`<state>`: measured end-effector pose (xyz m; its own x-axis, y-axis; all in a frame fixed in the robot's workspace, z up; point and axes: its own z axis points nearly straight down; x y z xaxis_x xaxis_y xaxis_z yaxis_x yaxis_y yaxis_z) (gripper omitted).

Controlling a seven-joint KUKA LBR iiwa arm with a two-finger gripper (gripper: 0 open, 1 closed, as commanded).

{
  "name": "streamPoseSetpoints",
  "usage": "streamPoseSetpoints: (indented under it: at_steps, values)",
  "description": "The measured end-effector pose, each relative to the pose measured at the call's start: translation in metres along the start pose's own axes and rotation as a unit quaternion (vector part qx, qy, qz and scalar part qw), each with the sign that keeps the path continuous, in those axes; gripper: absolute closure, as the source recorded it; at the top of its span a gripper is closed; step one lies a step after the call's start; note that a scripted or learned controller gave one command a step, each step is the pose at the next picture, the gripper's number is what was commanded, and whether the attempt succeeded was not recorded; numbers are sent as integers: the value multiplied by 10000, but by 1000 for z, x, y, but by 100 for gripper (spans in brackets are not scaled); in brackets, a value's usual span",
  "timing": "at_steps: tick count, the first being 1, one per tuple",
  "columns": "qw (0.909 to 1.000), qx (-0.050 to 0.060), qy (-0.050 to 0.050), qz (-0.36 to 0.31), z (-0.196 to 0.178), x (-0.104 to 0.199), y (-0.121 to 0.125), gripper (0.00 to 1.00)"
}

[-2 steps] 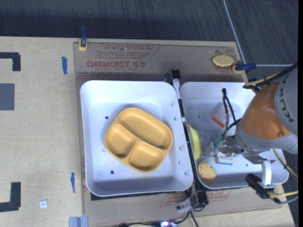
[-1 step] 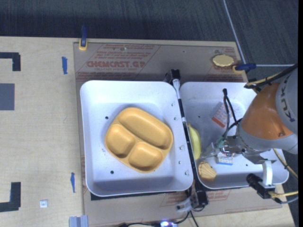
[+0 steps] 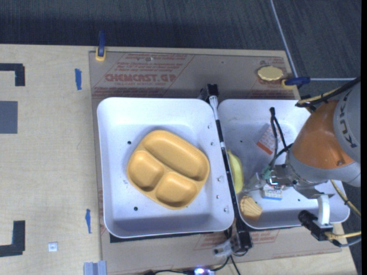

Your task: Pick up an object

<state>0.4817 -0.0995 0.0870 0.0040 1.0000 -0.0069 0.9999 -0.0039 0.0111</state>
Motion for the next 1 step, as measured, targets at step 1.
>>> streamPoseSetpoints:
  at_steps: [1]
  values:
    - [10000, -2, -13, 8, 0, 1, 0, 0]
